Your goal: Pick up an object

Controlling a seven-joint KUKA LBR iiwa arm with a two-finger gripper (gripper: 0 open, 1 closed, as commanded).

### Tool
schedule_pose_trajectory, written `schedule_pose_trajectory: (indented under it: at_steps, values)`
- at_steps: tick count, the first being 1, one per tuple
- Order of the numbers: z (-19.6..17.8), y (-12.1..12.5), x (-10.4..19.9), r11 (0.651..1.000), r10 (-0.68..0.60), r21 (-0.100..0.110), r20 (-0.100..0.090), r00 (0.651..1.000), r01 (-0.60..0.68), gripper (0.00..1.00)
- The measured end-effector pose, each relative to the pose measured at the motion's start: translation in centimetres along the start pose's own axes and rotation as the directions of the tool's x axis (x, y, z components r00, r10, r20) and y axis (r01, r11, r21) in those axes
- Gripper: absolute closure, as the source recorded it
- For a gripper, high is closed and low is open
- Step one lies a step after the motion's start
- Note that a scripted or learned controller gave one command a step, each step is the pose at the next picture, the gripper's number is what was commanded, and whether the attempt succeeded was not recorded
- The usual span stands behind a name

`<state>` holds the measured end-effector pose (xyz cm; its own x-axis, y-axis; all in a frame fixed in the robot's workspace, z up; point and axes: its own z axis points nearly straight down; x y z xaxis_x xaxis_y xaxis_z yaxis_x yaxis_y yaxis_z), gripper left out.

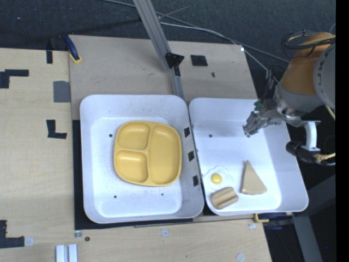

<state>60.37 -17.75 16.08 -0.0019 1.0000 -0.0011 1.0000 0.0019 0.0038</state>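
The arm reaches in from the right, orange band [302, 72] showing above the wrist, and the gripper [252, 125] hangs over the upper part of the right bin [229, 109], pointed down at bare white floor. Whether the jaws are wide or narrow I cannot tell from this slant; nothing shows between them, so nothing is held. The candidates for the pick all lie in the near end of that same bin, well apart from the tool: a fried egg [216, 177] with its yellow yolk up, a tan bread roll [223, 197] just below it, and a pale wedge [252, 180] to their right, lying flat. Clustered like that near the front wall, they leave little room between them, so a descent on the roll risks nudging the egg. The left bin [95, 146] carries only a yellow divided plate [148, 153], lying flat in its middle, probably too broad and low for a two-finger pinch. My read: the pick has not started, and the arm must travel toward the near end of the bin before it drops. The counter [32, 146] around the bins carries only dark tape marks.
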Motion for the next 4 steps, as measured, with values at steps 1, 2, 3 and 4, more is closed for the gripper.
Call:
schedule_pose_trajectory:
  at_steps: [1,2,3,4]
  values:
    - [-4.7,0.1,0.0,1.000,0.000,0.001,0.000,1.000,0.000,1.00]
    - [-3.9,-0.1,5.5,1.000,-0.004,0.006,-0.002,1.000,0.004,1.00]
    - [-4.7,-1.3,11.2,1.000,-0.005,0.006,-0.003,1.000,0.005,1.00]
    - [-5.1,-1.4,15.6,1.000,-0.004,0.006,-0.003,1.000,0.004,1.00]
